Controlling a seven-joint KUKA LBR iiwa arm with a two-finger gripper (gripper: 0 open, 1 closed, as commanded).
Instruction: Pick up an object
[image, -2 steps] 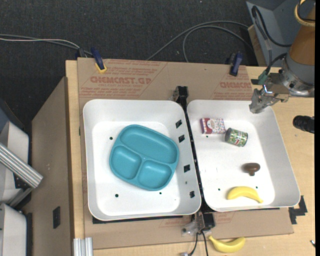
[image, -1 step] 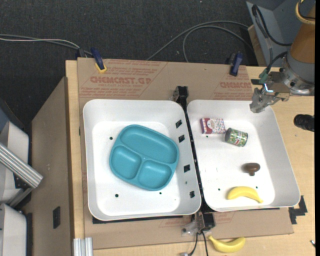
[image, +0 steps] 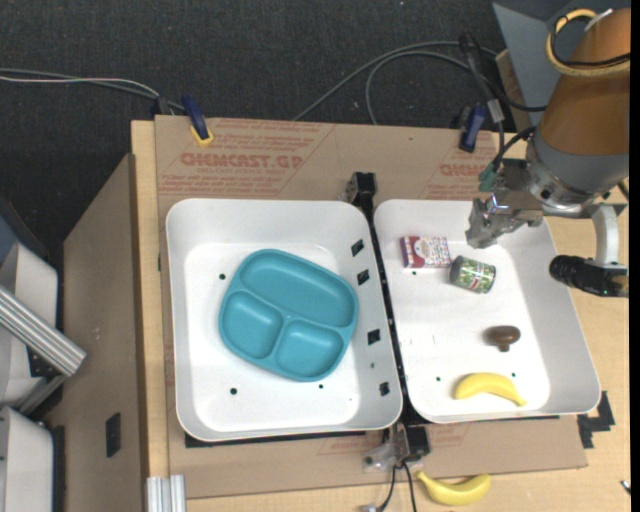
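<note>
Gripper (image: 487, 228) seen poised over right bin (image: 570, 330), just above green can (image: 472, 274); finger state could not be told. Approach step judged underway; descent onto can required next.

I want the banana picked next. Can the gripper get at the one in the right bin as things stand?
Probably yes: the banana lies alone near the right bin's front edge, nothing on top.
</note>
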